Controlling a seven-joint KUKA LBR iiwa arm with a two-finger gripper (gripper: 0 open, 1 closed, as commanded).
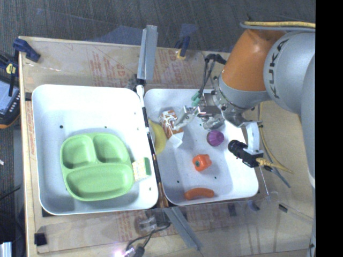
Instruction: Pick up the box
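Note:
The box (170, 119) is small, brown and white with orange print, and lies tilted in the upper left of the right bin (244, 183). My gripper (185, 116) reaches in from the right and sits right against the box's right side. The grey wrist with its orange band hangs above the bin's upper right part. A scrap of white (177, 139) lies just below the box.
In the right bin there are also a yellow piece (158, 136) along the left wall, a purple item (215, 138), an orange item (201, 163) and an orange-red sausage shape (199, 193). The left bin (48, 106) holds a green divided plate (96, 165) and a small pale block (140, 168).

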